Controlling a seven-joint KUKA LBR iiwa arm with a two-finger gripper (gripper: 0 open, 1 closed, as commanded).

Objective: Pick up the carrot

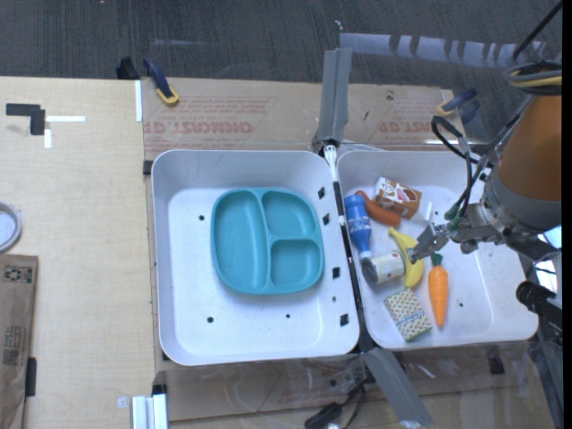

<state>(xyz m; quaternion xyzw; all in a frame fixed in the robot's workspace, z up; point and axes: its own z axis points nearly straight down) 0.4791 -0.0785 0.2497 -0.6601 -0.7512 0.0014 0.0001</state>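
The orange carrot (438, 295) with a green top lies lengthwise in the right bin (500, 315), its green end pointing to the back. My gripper (430, 244) hangs just over that green end, reaching in from the right, between the carrot and a yellow banana (408, 256). Its fingers stand open, and nothing is held between them. The carrot's orange body shows in full and rests on the bin floor.
The right bin also holds a blue bottle (357, 222), a small tin can (384, 267), a patterned sponge block (408, 315), a red-orange pepper (384, 211) and a snack packet (399, 195). A teal divided plate (266, 239) lies in the left bin (179, 311).
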